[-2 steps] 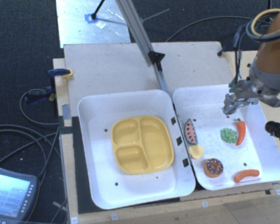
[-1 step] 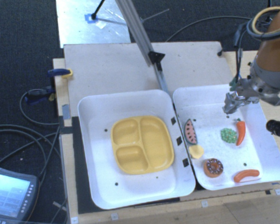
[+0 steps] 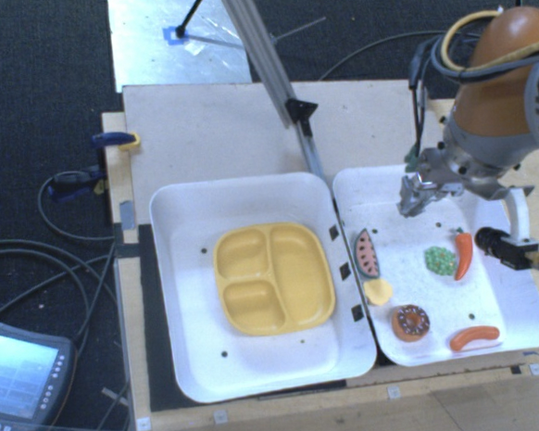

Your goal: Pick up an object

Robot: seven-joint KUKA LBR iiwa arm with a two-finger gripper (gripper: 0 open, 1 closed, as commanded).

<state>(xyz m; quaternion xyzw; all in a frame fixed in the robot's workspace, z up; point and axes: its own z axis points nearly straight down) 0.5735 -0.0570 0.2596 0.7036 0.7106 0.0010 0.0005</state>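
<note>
My gripper (image 3: 415, 195) hangs over the upper part of the right bin (image 3: 379, 185), with nothing seen between its fingers. Below it lie several toy foods: a watermelon slice (image 3: 366, 253), a yellow round piece (image 3: 379, 291), a chocolate donut (image 3: 411, 322), a green broccoli-like piece (image 3: 440, 261), an orange carrot (image 3: 463, 253) and a red sausage (image 3: 474, 337). The gripper is above and apart from all of them, nearest the green piece and the watermelon slice.
The left bin (image 3: 180, 263) holds a yellow divided plate (image 3: 274, 278). A grey pole (image 3: 266, 57) slants down to the seam between the bins. A black cylinder (image 3: 500, 244) juts over the right bin's right side. Cables and a pendant lie at the left.
</note>
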